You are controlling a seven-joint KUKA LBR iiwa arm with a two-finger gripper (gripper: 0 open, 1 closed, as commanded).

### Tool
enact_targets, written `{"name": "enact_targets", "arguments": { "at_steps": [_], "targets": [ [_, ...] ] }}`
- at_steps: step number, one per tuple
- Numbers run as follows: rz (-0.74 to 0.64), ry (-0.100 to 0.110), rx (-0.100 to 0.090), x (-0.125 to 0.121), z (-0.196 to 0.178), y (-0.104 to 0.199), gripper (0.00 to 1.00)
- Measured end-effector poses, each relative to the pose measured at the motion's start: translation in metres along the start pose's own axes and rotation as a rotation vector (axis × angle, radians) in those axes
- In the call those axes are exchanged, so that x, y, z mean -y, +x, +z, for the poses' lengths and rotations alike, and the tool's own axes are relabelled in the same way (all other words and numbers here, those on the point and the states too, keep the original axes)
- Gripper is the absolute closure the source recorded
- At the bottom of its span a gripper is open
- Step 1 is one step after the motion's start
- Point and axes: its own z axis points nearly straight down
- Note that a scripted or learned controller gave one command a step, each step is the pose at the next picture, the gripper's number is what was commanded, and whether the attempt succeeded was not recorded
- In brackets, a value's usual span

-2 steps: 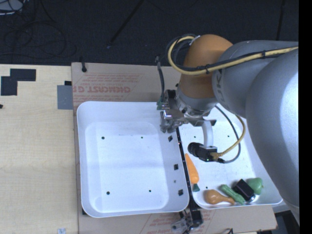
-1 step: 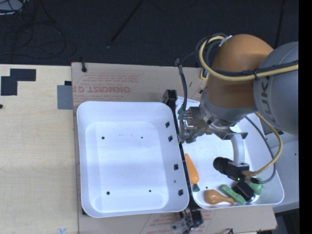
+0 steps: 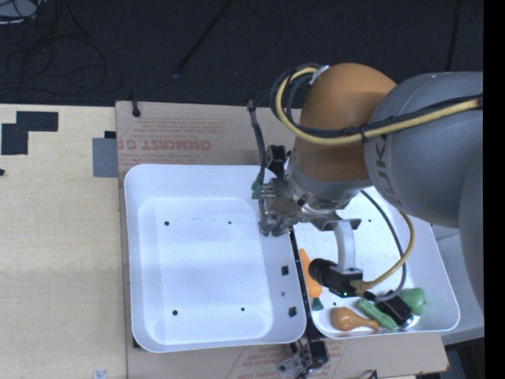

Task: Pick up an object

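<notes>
Grey arm (image 3: 426, 148) overhangs two white bins (image 3: 142, 212) on cardboard (image 3: 181, 136).

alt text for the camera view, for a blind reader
A grey and orange robot arm hangs low over the right bin, which holds green, tan and orange objects near its front. The left bin sits alongside.

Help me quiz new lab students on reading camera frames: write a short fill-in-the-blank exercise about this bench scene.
1. The objects lie in the ____ bin.
2. The band above the arm's wrist is ____.
3. The rounded object near the right bin's lower corner is ____.
4. Beside it lies a tan object, nearer the ____ bin.

Missing words: right; orange; green; left
</notes>
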Motion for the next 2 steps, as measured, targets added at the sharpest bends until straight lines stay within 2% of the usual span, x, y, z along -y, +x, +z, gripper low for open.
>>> {"name": "enact_targets", "arguments": {
  "at_steps": [1,2],
  "targets": [
    [0.003,0.006,0.001,0.054,0.042,-0.008,1.00],
    [0.009,0.002,0.002,0.052,0.077,-0.067,1.00]
  ]
}}
